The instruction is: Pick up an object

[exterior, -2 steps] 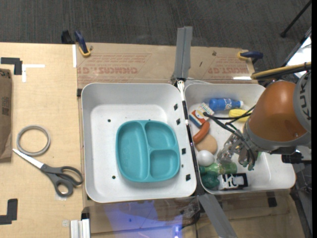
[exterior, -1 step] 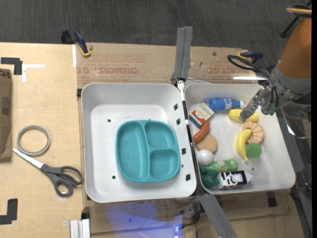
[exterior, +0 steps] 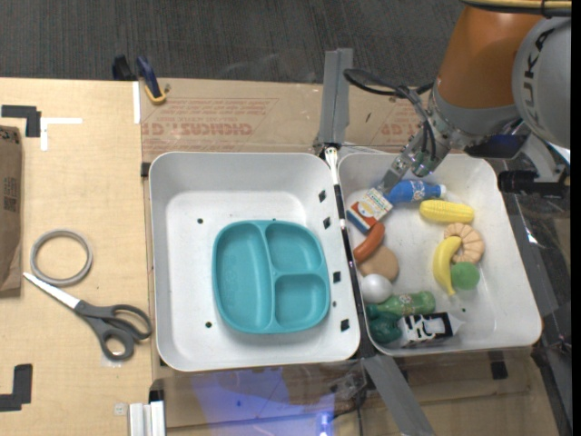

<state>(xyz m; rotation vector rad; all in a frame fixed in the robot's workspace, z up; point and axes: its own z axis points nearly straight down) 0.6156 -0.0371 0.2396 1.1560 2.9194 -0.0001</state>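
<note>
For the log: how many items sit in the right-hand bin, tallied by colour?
Yellow: 2, corn, banana
Green: 2, ball, bottle
Blue: 1, bottle
Red: 1, sausage
Tan: 2, lump, shrimp
White: 2, ball, carton
Black: 1, box
Total: 11

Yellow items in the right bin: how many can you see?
2. A yellow plastic corn cob lies near the bin's far right side; a yellow toy banana lies just below it, beside a green ball. Others may be hidden under the clutter.
</note>
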